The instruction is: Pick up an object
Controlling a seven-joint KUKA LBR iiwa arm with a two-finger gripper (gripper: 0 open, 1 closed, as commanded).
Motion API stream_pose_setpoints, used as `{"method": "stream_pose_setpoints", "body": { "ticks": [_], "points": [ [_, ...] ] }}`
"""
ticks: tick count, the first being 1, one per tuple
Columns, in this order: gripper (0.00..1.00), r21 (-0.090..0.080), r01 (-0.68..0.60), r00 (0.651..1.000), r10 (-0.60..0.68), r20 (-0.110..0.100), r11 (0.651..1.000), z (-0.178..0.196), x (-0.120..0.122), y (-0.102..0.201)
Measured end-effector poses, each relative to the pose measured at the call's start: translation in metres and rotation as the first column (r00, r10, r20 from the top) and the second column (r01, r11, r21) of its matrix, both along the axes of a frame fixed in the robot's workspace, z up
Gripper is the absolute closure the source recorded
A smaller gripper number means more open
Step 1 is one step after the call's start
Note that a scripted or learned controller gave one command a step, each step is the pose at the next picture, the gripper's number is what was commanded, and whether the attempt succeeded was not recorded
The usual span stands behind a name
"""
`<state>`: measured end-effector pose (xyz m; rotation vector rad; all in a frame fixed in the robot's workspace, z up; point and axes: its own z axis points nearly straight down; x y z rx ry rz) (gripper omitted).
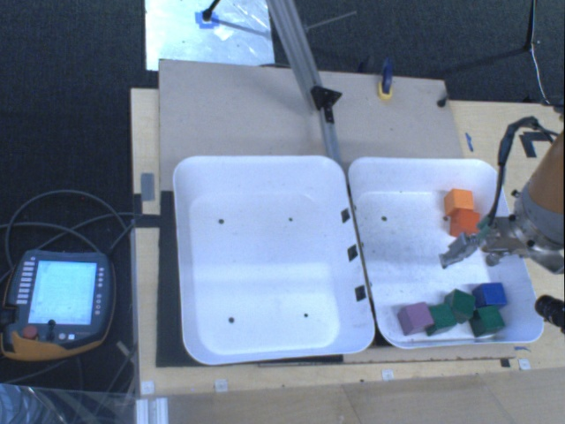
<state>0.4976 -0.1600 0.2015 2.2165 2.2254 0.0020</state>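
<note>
The right bin (380, 263) holds six blocks: two orange (459, 203), two green (461, 304), one blue (490, 294), one purple (413, 317). The orange pair sits by its right edge; the rest cluster in its near right corner. The gripper (463, 249) hangs between the groups, fingers apart, gripping nothing.

Two bins (265, 170) side by side, blocks (450, 312) in right bin, pendant (57, 303) left of bench.
</note>
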Motion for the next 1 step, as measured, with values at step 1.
{"method": "stream_pose_setpoints", "body": {
  "ticks": [1],
  "points": [
    [0.00,0.000,0.001,1.000,-0.001,0.001,1.000,0.0001,0.0001,0.0000]
  ]
}}
